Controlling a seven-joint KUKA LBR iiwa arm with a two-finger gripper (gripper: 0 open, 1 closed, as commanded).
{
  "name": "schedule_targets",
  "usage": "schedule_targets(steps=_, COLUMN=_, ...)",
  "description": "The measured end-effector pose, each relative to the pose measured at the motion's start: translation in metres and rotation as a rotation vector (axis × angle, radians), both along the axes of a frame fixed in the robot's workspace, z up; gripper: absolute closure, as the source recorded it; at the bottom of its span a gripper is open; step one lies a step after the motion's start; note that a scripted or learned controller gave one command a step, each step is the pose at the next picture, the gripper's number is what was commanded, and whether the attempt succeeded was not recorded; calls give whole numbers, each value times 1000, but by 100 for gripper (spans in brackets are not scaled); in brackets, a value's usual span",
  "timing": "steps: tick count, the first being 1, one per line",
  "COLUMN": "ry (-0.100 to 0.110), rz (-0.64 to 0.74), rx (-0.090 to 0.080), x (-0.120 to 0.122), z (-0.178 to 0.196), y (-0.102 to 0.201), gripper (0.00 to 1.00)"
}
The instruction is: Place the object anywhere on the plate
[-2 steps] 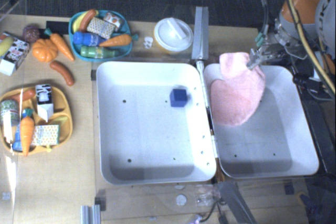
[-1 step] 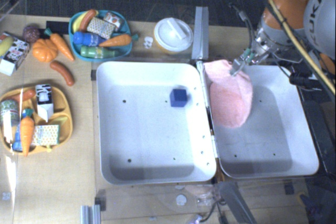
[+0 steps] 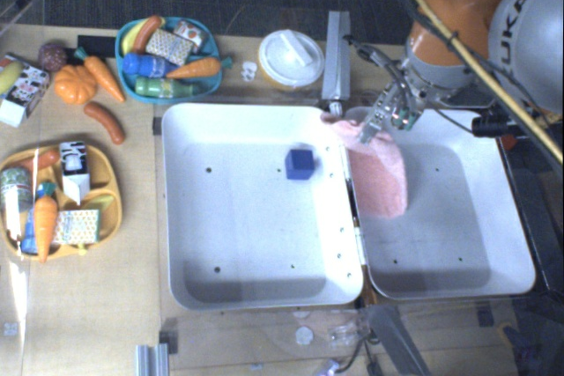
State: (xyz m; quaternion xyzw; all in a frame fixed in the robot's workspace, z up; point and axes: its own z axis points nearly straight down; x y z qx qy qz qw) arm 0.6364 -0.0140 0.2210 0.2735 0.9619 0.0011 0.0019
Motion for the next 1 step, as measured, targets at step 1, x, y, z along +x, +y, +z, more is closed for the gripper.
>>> schedule_targets(steps=1, ry=-1, rz=400, rx=-1, x=-25, z=6, y=34, gripper=100)
